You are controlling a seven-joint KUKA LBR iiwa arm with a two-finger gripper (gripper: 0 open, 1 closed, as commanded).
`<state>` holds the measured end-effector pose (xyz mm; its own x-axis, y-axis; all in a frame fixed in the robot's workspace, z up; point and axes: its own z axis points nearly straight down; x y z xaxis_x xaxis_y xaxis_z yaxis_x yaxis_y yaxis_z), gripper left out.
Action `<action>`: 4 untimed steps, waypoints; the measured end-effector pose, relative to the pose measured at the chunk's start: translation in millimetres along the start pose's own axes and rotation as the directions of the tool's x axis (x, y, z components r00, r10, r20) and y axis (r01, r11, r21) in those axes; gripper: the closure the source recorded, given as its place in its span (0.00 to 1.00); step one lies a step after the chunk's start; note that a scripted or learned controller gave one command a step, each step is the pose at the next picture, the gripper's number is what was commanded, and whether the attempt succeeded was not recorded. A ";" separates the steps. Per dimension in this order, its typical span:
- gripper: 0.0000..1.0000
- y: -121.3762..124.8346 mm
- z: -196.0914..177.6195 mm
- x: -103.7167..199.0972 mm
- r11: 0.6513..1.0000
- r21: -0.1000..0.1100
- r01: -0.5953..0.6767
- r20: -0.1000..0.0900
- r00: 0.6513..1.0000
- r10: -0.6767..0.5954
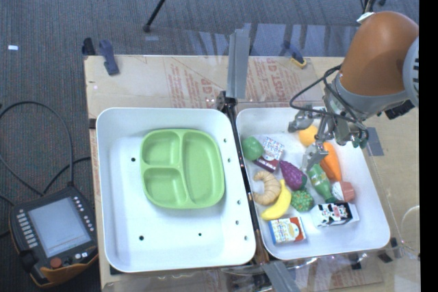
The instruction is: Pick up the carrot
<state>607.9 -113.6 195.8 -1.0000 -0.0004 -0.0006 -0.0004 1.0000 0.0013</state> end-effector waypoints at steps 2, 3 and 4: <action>1.00 -69.0 97.1 -3.2 0.995 -0.001 0.098 0.005 0.995 -0.098; 1.00 -30.2 11.1 2.4 0.983 0.003 0.181 0.010 0.983 -0.181; 1.00 -24.9 -28.1 34.4 0.793 0.001 0.609 0.003 0.793 -0.609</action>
<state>573.5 -138.5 223.9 -0.7931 -0.6091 -0.0044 -0.6091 0.7931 -0.0002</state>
